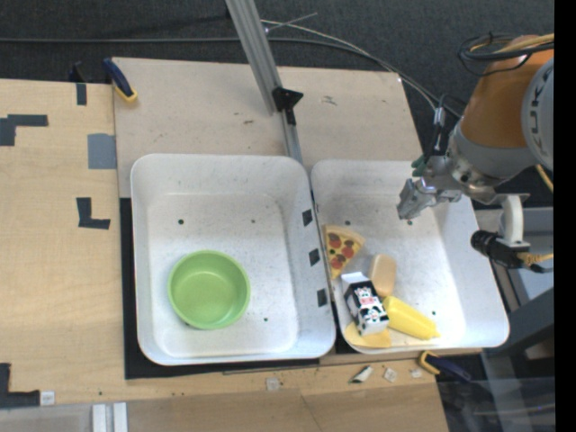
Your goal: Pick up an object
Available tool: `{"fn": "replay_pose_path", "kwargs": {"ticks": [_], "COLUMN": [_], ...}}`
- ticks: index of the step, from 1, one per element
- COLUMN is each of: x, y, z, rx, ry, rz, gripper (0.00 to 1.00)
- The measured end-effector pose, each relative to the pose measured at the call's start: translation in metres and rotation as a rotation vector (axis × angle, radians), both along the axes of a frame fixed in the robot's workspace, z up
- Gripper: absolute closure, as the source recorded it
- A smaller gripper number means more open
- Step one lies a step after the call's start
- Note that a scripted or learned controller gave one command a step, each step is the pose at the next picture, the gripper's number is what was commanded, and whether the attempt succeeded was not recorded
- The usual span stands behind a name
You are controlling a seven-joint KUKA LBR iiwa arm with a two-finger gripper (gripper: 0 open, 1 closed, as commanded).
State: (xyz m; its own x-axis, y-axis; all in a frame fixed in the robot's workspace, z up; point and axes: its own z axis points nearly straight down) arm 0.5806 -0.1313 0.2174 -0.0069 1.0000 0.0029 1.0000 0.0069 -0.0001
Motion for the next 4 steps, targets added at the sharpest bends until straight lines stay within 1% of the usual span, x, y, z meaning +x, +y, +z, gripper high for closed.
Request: {"fn": "replay_pose_path", "kwargs": {"ticks": [1,2,3,4], "x": [-0.002,-0.001,-0.014,-0.008], "y": [0.045,0.107,0.163,0.212], "z": [-0.004,-0.009,-0.008,-0.01], "rx": [-0.001,0.0,0.0,-0.002], "ry": [0.005,0.006,0.009,0.005], "rz": [-0.002,0.0,0.0,0.0], "gripper": [1.0,1.0,1.0,1.0]}}
